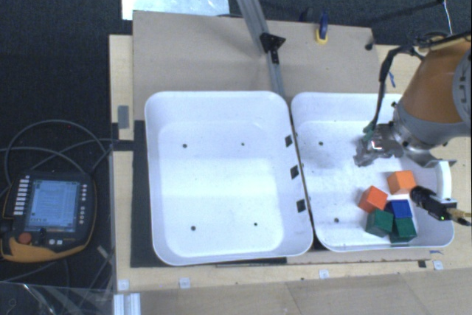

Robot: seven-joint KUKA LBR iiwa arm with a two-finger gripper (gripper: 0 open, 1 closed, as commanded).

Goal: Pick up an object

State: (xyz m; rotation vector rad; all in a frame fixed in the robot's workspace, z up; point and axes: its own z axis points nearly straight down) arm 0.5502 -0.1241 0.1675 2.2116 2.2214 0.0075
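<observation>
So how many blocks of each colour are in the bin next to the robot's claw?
Orange blocks: 2, the second one at
Green blocks: 2, the second one at
Blue block: 1
Total: 5 blocks, all bunched in the near right corner of the right bin.

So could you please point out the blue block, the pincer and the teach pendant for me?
blue block (402, 208), camera view, its top face.
pincer (366, 151), camera view, its metal tip.
teach pendant (50, 204), camera view, its screen.
</observation>
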